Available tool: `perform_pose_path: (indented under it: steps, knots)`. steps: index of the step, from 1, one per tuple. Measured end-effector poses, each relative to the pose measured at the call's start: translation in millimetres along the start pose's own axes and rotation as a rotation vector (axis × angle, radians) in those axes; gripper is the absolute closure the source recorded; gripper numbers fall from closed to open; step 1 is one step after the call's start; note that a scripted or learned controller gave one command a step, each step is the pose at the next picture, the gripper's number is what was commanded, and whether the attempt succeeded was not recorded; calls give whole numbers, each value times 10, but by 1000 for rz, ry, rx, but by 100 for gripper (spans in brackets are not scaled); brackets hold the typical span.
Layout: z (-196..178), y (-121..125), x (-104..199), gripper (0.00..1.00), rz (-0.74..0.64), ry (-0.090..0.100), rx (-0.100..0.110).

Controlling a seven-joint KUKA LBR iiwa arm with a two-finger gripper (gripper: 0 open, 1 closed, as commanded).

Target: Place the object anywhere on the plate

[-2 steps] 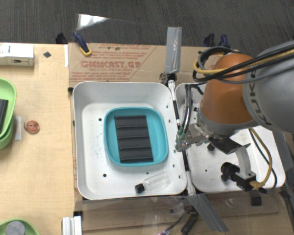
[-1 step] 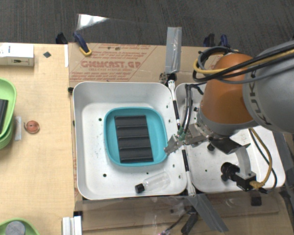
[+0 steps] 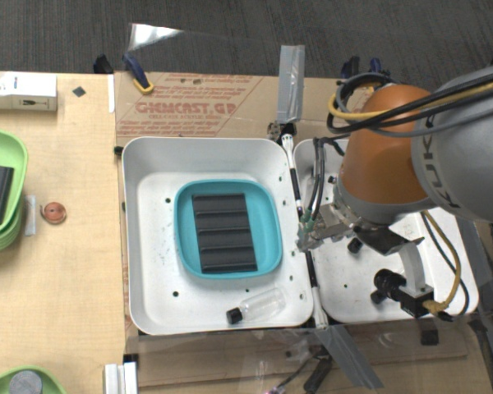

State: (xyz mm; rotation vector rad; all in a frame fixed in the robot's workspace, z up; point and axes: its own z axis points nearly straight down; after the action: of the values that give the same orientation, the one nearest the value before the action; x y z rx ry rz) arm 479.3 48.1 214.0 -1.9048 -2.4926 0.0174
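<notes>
Teal plate [image 3: 186,220] sits mid-bin; the vial [image 3: 259,306] lies just below it. Claw state: cannot tell. Smooth vial could slip.

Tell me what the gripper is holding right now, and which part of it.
Cannot be told: the arm covers the gripper over the right bin. The clear vial lies loose in the left bin.

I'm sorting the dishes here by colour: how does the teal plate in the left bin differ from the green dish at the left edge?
The teal plate lies whole in view inside the left bin; the green dish sits out on the wooden bench, cut off by the picture's edge. The teal plate is blue-green, the green dish lime. Each holds a dark ridged block.
</notes>
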Motion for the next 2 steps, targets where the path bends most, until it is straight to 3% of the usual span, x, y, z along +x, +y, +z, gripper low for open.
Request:
perform_pose_path:
  steps: [1, 2]
  knots:
    - [0, 0, 2, 0, 0, 0, 0]
    - [-81, 4, -23, 100, 2, -1, 2]
